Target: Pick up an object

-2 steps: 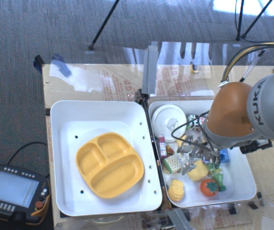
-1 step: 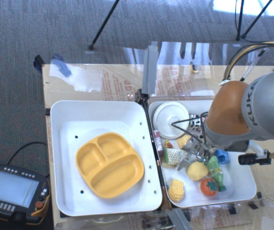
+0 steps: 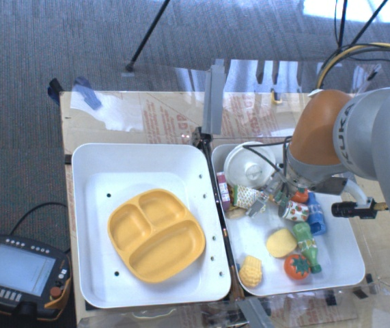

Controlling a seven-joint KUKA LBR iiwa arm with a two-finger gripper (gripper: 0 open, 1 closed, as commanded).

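Bottle lies lengthwise, cap up-frame.

Small toys, perhaps play food, lie jumbled in right bin.

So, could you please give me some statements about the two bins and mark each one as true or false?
1. The yellow divided plate lies in the left bin. True.
2. The corn cob sits near the front edge of the right bin. True.
3. The tomato lies on the yellow plate. False: it is in the right bin, beside the green bottle.
4. The white bowl is in the left bin. False: it is at the back of the right bin.
5. The gripper is above the right bin. True.
6. The handheld screen stands inside a bin. False: it is outside, left of the bench.
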